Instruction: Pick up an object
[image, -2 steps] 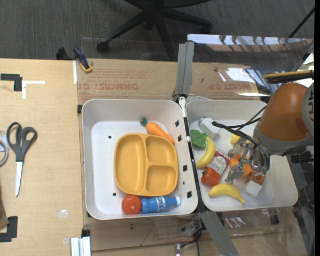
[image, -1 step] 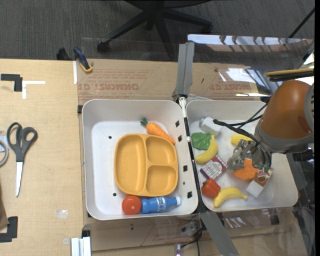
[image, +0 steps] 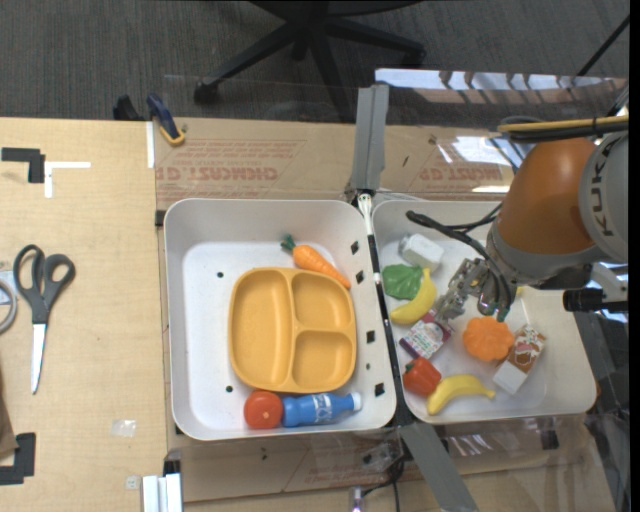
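My gripper (image: 478, 292) hangs over the right bin (image: 560, 400), just above and left of an orange fruit (image: 488, 340), with nothing seen in its grasp. Around it lie a green pepper (image: 401, 280), a yellow banana (image: 421, 299), a white block (image: 420, 248), a small snack packet (image: 425, 338), a red pepper (image: 421, 377), a second banana (image: 458, 391) and a brown-and-white sachet (image: 521, 356). The left bin (image: 190, 300) holds a yellow divided plate (image: 293, 330), a carrot (image: 318, 260), a red tomato (image: 263, 410) and a blue bottle (image: 320, 407).
Scissors (image: 40, 285) lie on the wooden bench at the far left. A blue clamp (image: 165, 120) sits at the bench's back edge. The grey divider (image: 370, 150) runs between the bins, and the arm's orange band (image: 550, 195) looms over the right bin's back.
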